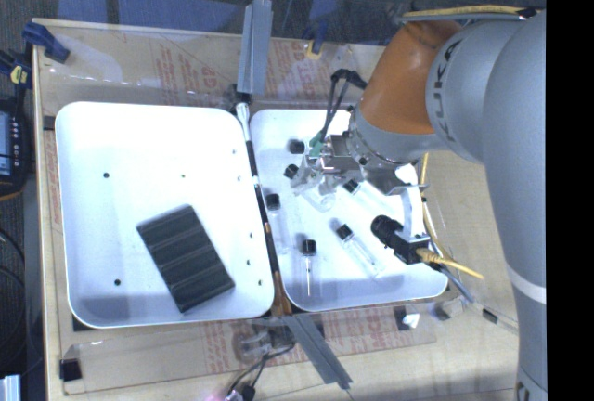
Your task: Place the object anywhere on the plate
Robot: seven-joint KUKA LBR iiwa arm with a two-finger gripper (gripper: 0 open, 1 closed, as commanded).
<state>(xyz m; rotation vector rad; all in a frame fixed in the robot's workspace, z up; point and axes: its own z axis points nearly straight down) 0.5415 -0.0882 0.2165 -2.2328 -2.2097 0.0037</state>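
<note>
The plate (186, 257) is a dark ribbed rectangle lying askew in the lower middle of the left bin (83, 125). Several small clear vials with black caps lie scattered in the right bin (422, 290): one (295, 147) near the top left, one (272, 200) by the left wall, a long one (307, 260) near the front, another (355, 243) in the middle. My gripper (320, 172) hangs low over the upper middle of the right bin, among the vials and close to a capped one (290, 172). Whether it holds anything is hidden by the wrist.
The grey arm with its orange band (408, 79) covers the right bin's upper right part. A ridge (258, 204) divides the two bins. A grey metal bar (253, 46) stands behind them. Wooden bench (139, 65) surrounds the bins.
</note>
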